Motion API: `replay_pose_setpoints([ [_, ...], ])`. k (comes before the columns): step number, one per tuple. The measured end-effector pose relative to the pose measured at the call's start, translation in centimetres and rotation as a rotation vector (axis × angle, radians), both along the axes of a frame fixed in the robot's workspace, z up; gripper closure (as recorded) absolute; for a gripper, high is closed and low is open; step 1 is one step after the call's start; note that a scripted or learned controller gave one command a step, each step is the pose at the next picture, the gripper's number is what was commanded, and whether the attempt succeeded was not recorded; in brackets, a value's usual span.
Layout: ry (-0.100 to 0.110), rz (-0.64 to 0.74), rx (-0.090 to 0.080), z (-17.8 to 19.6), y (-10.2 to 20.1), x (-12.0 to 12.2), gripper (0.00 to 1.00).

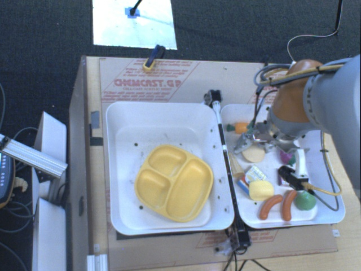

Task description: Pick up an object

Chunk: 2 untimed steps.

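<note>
**A:** What is shown from the overhead camera?

**B:** Two shallow white bins are seen side by side. A yellow divided plate (174, 181) is held in the left bin (121, 151). The right bin (330, 199), just beside it, is crowded with small toy foods.

**A:** Where is the arm?

**B:** The gripper (256, 143) is lowered into the far end of the right bin, above a pale round piece (253, 154). Whether anything is held, or how wide it is set, cannot be told (the wrist blocks the view).

**A:** Which item could be taken?

**B:** A yellow lemon-like toy (261, 189) is seen nearer the camera than the pale piece, with two toy sausages (279, 205) just beyond it and a green ball (305, 201) beside those. All are judged light, stiff plastic, likely slippery. The sausages would best be pinched across the narrow middle; the ball may roll away.
</note>
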<state>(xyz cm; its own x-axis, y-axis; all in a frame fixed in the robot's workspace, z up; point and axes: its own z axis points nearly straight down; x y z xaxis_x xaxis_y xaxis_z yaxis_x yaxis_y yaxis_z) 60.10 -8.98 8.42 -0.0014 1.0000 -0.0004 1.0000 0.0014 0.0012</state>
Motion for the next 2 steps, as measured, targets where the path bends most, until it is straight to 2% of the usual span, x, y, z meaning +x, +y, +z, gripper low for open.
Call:
replay_pose_setpoints([
  [1,-0.002,0.002,0.0,0.1,0.0,4.3,0.0],
  [2,0.0,0.0,0.0,0.0,0.0,-0.6,0.0],
])
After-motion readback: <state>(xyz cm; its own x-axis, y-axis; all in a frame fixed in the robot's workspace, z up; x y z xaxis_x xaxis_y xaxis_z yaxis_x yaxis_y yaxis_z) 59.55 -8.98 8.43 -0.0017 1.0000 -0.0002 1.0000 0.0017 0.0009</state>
